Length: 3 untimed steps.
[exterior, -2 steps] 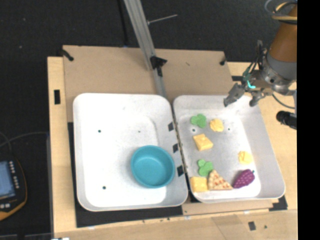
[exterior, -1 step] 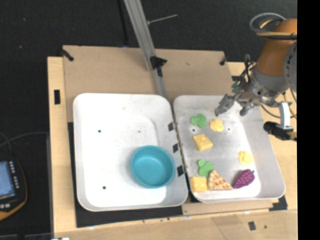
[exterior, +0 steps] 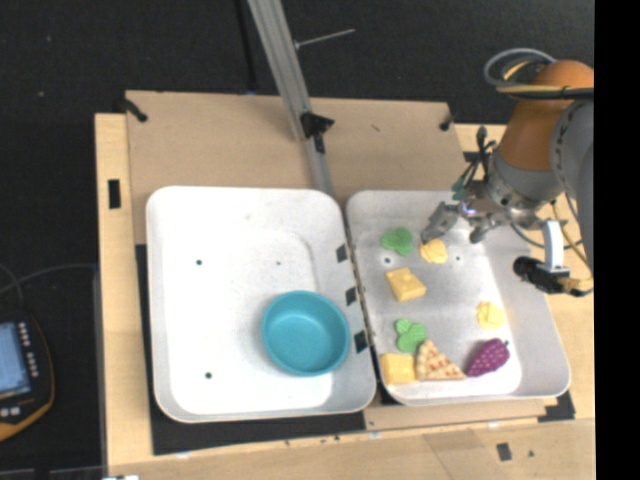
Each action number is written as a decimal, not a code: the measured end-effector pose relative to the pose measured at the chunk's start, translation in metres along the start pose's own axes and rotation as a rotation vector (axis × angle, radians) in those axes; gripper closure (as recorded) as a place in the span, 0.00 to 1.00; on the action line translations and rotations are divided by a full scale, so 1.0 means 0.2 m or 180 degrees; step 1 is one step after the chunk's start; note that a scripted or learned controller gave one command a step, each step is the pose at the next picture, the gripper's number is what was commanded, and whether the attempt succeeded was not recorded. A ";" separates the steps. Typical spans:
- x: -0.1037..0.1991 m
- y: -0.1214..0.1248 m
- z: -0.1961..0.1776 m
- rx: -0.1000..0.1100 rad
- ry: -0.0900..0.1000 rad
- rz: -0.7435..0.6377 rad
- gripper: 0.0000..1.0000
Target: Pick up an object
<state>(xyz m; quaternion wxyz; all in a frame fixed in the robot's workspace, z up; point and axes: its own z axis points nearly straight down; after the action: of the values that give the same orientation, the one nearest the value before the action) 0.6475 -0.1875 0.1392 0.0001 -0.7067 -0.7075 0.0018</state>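
Broadly, the right bin (exterior: 520, 368) served as the landmark: the left bin (exterior: 180, 268) lay beside it, holding a blue bowl (exterior: 303, 332). Above the right bin's far edge hung the arm (exterior: 535, 138), its gripper (exterior: 458, 225) spread open and holding nothing. Just below the fingertips, inside that bin, lay a small yellow piece (exterior: 434, 252), the likely target, with a green piece (exterior: 398, 240) close beside. A descent slightly off could nudge the yellow piece aside or catch both.

A robotics lab: a plywood desk (exterior: 230, 138) on black flooring, a slanted metal pole (exterior: 285, 63), and a handheld control pendant (exterior: 18, 368).
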 end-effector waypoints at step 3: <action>0.00 0.00 -0.19 -0.0035 0.0002 -0.0005 1.00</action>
<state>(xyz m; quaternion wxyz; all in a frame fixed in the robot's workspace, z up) 0.6482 -0.1875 0.1777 -0.0036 -0.7061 -0.7081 -0.0023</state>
